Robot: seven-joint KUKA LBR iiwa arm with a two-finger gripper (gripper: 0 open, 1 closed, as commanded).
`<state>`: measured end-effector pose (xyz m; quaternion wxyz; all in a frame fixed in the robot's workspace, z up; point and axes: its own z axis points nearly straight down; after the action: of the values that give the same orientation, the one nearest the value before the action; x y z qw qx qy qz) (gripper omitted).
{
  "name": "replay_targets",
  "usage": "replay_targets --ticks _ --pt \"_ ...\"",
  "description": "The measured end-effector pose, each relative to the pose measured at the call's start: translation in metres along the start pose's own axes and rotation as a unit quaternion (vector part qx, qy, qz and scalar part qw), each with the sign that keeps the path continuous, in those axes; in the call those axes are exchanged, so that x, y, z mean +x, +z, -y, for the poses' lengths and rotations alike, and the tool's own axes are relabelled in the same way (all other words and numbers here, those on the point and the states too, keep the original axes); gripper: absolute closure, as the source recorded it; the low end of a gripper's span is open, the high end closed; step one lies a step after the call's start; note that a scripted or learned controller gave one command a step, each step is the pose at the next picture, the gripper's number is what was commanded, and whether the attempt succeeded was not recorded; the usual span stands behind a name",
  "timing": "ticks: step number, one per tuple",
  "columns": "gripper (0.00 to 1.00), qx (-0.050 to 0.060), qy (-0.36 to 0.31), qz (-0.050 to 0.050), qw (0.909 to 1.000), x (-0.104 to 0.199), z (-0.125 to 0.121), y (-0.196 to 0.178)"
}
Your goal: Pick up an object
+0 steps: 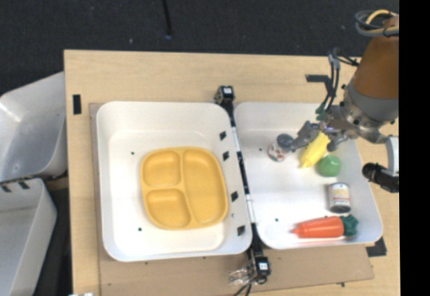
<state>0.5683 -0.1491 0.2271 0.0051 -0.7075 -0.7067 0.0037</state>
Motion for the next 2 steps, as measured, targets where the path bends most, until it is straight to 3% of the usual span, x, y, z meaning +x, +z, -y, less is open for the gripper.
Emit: replay_targets --ticks 1,2 --pt "0.00 -0.007 -0.002 0.001 1.0000 0.000 -0.003 -0.008" --pt "0.00 -0.006 0.000 0.002 1.0000 -0.007 -0.011 0.039"
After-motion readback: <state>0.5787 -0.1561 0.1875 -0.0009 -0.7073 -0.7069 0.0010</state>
